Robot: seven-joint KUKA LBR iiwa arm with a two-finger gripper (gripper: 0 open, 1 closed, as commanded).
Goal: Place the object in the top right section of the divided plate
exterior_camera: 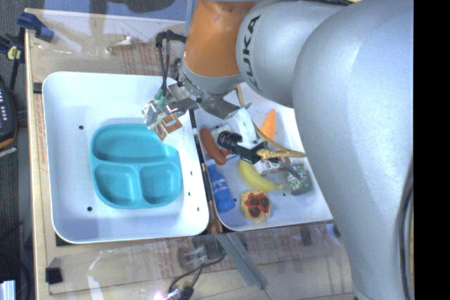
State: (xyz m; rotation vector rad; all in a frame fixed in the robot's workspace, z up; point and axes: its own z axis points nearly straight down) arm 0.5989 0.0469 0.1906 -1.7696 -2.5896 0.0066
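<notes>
Arm: I see the grey arm point(302, 46) reaching in from the right. Its orange band point(211, 31) sits over the gap between the two bins.
Gripper: the gripper point(163, 117) hangs over the upper right part of the left bin point(56, 151), just beside the plate's top right corner.
Grip state: I cannot tell from this slant how far open it is, or whether it has hold of anything.
Object: a small brown-and-white piece point(169, 128) shows right at the gripper's lower tip, just at the plate's upper right rim. I cannot tell whether it is clamped, or whether it touches the plate.
Divided plate: the blue divided plate point(137, 168) lies flat in the left bin. It has one wide compartment along the top and two smaller ones side by side below.
Right bin: the right bin point(320, 204) is partly covered by the arm and holds a cluster of loose things.
Sausage: a reddish-brown sausage point(213, 146) lies close to the bin's left wall.
Bottle: a blue bottle point(221, 191) lies just below the sausage, along the same wall.
Banana: a yellow banana point(254, 178) lies near the middle, to the right of the bottle.
Tart: a small tart point(255, 204) with red topping sits just below the banana.
Orange piece: an orange wedge point(268, 124) lies near the arm's edge, above the banana.
Packet: a greenish packet point(298, 179) lies to the right of the banana.
</notes>
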